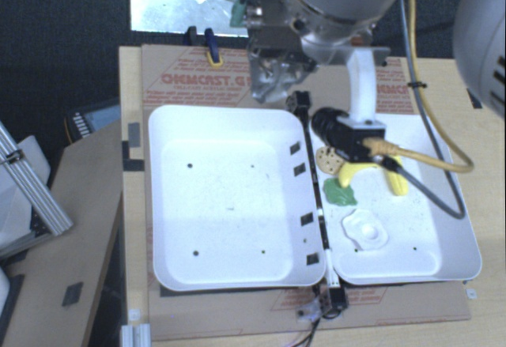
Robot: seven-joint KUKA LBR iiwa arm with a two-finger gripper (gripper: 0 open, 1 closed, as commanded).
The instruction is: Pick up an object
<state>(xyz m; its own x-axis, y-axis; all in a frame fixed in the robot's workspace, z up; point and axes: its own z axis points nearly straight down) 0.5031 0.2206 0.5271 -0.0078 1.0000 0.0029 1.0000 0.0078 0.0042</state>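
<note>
Four small things lying clustered in the right bin (462, 258), at its inner side, all nearer the camera than the gripper (273, 81) and toward the view's right of it. Closest to the gripper: a tan round perforated disc (326, 157), partly covered by a black unit (341, 136) hanging on a white bracket. Just beyond the disc, a yellow banana (371, 173), with a yellow cable (427, 157) crossing above it. Touching or nearly touching the banana's near end, a green piece (340, 194), close against the inner wall between the bins. Farthest from the gripper, a white egg-like piece (365, 230), apart from the rest. Bare floor around it on the outer and near sides of the right bin.

Gripper poised over the far rim of the left bin (229, 195), near its inner corner, holding nothing visible. Spread or pressed together: cannot be made out.
</note>
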